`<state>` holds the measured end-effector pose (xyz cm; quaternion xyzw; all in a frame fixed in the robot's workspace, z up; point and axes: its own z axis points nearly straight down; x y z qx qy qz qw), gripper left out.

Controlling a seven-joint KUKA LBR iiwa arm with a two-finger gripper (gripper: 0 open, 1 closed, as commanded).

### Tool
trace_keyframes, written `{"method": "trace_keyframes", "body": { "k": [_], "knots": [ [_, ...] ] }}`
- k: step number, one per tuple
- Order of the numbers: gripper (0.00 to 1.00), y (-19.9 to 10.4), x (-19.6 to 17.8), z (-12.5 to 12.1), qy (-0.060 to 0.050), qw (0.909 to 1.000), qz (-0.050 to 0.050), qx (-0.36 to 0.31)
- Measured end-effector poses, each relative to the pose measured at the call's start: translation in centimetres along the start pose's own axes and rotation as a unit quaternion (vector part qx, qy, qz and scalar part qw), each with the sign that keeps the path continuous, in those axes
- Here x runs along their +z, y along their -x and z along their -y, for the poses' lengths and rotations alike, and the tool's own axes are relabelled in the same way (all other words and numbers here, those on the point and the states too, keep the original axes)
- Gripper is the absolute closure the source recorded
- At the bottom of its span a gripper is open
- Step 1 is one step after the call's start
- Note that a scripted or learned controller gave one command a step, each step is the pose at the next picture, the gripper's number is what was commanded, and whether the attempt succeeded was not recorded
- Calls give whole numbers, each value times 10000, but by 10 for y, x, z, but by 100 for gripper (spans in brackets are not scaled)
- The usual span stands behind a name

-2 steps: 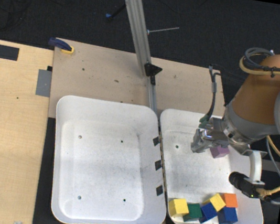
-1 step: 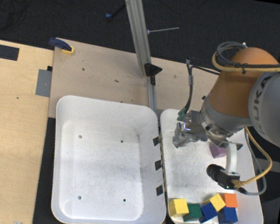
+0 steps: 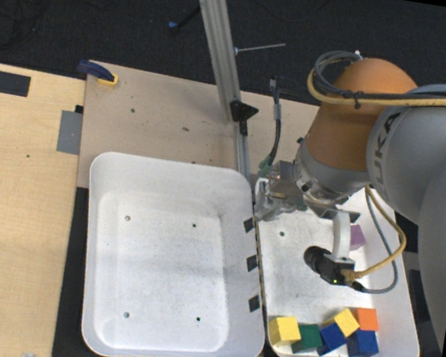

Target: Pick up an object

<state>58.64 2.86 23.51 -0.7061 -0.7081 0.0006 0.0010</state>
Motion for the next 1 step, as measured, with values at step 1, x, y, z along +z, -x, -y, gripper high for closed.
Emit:
{"method": "trace_keyframes", "body": {
  "k": [1],
  "knots": [
    [100, -45, 11, -25, 0, 10000, -1, 0]
  ]
}}
